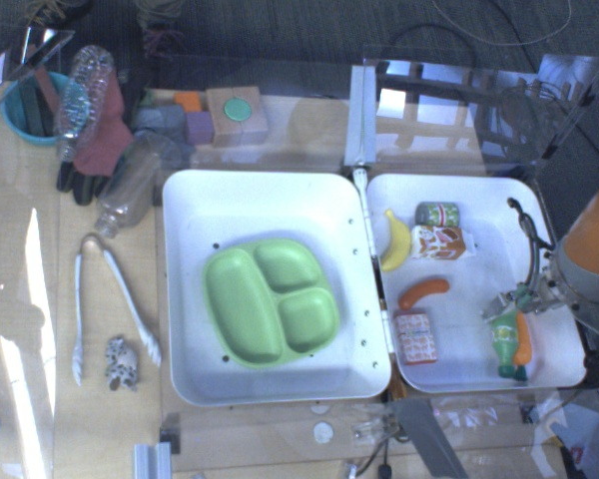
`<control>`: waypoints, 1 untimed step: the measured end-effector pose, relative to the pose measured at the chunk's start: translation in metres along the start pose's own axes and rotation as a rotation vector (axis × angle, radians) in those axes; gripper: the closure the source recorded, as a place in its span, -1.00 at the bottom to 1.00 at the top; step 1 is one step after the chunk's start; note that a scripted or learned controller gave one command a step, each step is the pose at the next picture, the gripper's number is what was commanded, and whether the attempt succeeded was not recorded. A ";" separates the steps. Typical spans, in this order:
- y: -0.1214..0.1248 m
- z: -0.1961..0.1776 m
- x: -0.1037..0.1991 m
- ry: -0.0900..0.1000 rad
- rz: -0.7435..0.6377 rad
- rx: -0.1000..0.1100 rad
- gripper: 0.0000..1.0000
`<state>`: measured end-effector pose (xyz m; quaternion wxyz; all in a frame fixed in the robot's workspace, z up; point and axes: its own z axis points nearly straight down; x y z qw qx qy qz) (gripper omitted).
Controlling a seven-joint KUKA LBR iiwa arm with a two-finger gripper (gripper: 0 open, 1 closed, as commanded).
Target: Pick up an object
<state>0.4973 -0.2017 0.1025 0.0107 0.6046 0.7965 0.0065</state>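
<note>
Nearest us, in the front right corner of the right bin, a green plastic bottle and a tapered orange carrot lie side by side, touching, close to the front wall. We note the arm entering from the right, its jaws low over the bottle's top end; we cannot tell whether the jaws are open or closed. Left of them lie a flat red packet and a smooth reddish sausage, apart. A curved yellow banana hugs the left wall; a printed carton and a round can sit just beside it. Bare white floor stays open mid-bin. The left bin carries a glossy green three-compartment plate. White tongs rest on the table.
</note>
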 end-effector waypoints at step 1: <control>0.050 -0.099 0.025 0.003 0.221 0.015 1.00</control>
